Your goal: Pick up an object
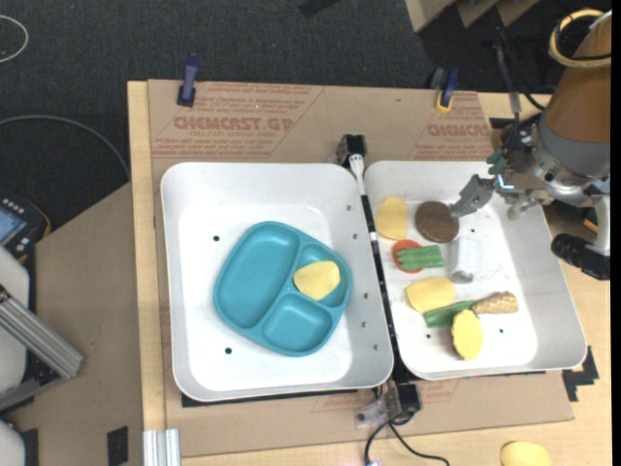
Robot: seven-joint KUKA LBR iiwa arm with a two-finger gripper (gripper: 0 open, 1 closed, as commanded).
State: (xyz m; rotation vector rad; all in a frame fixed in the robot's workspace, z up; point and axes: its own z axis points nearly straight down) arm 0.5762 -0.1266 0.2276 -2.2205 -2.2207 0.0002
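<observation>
At the very bottom edge of the frame, lower right, a yellow object (pixel 524 453) lies on the bench outside both bins. Just above it, the right bin (pixel 553 343) holds a cluster of toy foods. Lowest in it is a yellow piece (pixel 467 335), touching a green stalk (pixel 448 312) that runs up and right to a tan, speckled piece (pixel 496 304). Above those sits a yellow wedge (pixel 429 292), then a green piece (pixel 421 256) lying over an orange-red disc (pixel 405 249). A small pale grey cylinder (pixel 468 257) stands to their right. Farther up are a pale yellow piece (pixel 392 217) and, just beside it, a brown disc (pixel 436 223).

The left bin (pixel 189 289) carries a blue divided plate (pixel 257 284) (three compartments), with a yellow chip-like piece (pixel 316 279) in the small compartment on its right side.

The gripper (pixel 470 200) hangs over the upper part of the right bin, reaching in from the frame's right; its grey tip is close to the upper right rim of the brown disc. Whether it is spread or closed I cannot tell, and nothing is seen clamped in it.

Beyond the bins, two clamps, a blue clamp (pixel 188 81) and a blue-and-yellow clamp (pixel 445 88), pin the brown board (pixel 291 115) at its far edge.
</observation>
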